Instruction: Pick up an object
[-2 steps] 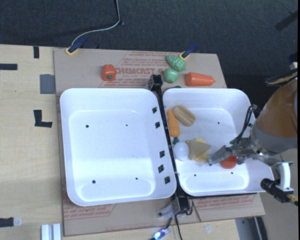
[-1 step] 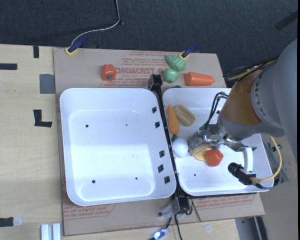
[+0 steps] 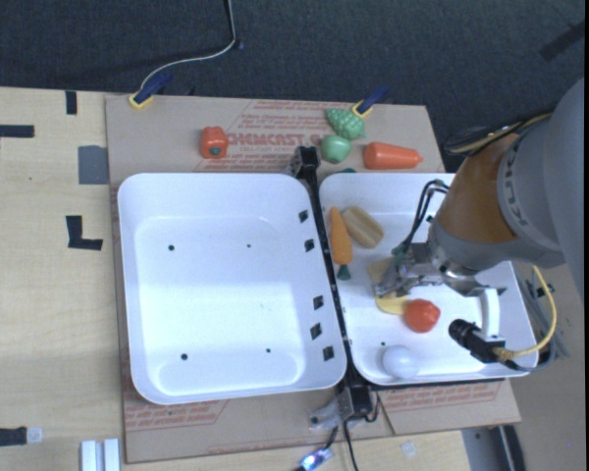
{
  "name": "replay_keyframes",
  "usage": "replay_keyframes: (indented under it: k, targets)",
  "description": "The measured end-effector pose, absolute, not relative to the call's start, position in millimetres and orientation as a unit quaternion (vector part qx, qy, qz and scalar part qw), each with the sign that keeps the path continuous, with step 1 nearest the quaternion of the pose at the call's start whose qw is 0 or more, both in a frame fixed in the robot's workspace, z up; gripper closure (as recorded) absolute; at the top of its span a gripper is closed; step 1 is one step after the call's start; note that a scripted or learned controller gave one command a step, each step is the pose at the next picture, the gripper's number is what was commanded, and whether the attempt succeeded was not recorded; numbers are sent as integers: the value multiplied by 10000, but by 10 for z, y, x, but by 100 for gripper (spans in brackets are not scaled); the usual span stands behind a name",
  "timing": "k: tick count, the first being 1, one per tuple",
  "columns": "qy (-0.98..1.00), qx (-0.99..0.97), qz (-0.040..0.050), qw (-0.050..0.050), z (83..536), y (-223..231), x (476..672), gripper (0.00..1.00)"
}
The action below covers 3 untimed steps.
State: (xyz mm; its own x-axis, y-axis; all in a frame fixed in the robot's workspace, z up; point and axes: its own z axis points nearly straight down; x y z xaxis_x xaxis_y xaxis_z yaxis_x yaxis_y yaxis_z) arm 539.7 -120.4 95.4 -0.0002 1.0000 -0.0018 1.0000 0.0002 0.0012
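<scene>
Starting at the near edge of the right bin, you have a white ball lying by the front wall, free and well apart from the tool. Just beyond it a red tomato sits against a yellow piece, and the gripper is low over that pair, its tip just above the yellow piece. That placement reads as a pick aimed at the yellow piece or the tomato, the things nearest its tip. Whether the gripper is spread or closed you cannot tell from here; the wrist hides it, and nothing is visibly caught in it.

Farther in, a tan bread roll and an orange carrot rest against the divider. The left bin stands alongside. Beyond both bins, on the cardboard, lie a second carrot, green vegetables and a small red item, all out of play for this reach.
</scene>
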Motion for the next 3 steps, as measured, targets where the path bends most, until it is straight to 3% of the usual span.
replay_keyframes:
  k: [1,2,3]
  targets:
    - [7085,7057,20,29,866,-966,5814,100]
    - [7081,7061,25,24,969,-965,5806,100]
    - [7066,7076,-18,-19,1186,-1009,5348,100]
